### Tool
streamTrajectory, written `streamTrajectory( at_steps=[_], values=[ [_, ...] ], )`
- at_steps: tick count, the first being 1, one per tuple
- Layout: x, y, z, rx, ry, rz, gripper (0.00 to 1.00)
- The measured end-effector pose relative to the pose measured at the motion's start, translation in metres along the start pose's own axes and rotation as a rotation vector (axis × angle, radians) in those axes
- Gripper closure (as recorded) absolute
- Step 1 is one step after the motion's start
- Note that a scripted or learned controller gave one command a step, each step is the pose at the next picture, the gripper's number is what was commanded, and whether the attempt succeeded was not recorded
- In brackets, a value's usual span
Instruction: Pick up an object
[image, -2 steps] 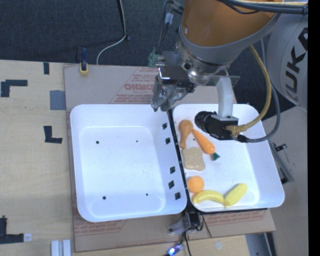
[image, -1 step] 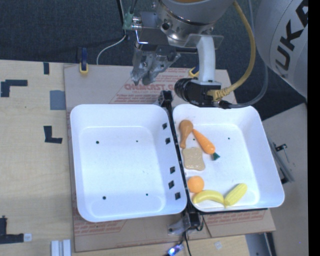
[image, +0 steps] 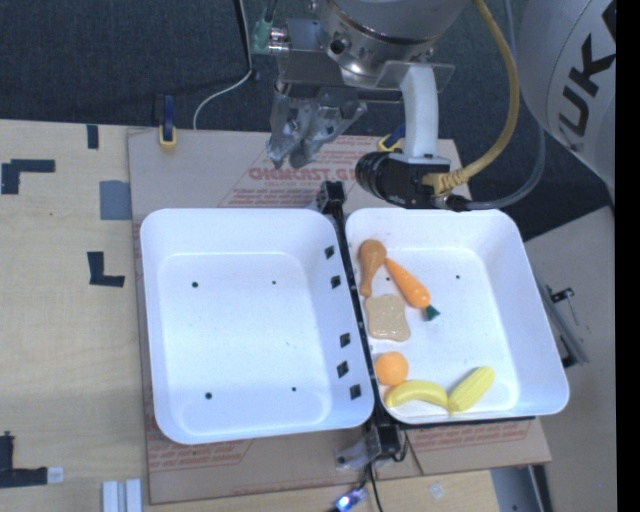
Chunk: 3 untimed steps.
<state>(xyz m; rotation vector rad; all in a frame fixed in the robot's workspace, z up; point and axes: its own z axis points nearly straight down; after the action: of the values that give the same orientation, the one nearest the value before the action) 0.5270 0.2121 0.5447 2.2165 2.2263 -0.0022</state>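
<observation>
Above the far rim of the left bin (image: 160, 240), the gripper (image: 298, 145) is held clear; whether its jaws are spread cannot be told. Nothing is gripped.

Red print is showing on the brown cardboard sheet (image: 250, 180) lying under the two white bins, just behind their far rims; the letters are too blurred and partly covered to read with certainty. Large dark letters, seemingly "UK", are showing on the grey robot body (image: 590, 70) at the upper right, cut off by the frame edge.
</observation>
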Motion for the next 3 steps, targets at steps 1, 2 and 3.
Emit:
streamTrajectory(
  at_steps=[1, 2, 3],
  values=[
    [0.001, 0.000, -0.010, 0.001, -0.001, -0.002, 1.00],
    [0.002, 0.000, -0.019, 0.002, -0.001, -0.004, 1.00],
    [0.002, 0.000, -0.029, 0.003, -0.001, -0.006, 1.00]
  ],
)
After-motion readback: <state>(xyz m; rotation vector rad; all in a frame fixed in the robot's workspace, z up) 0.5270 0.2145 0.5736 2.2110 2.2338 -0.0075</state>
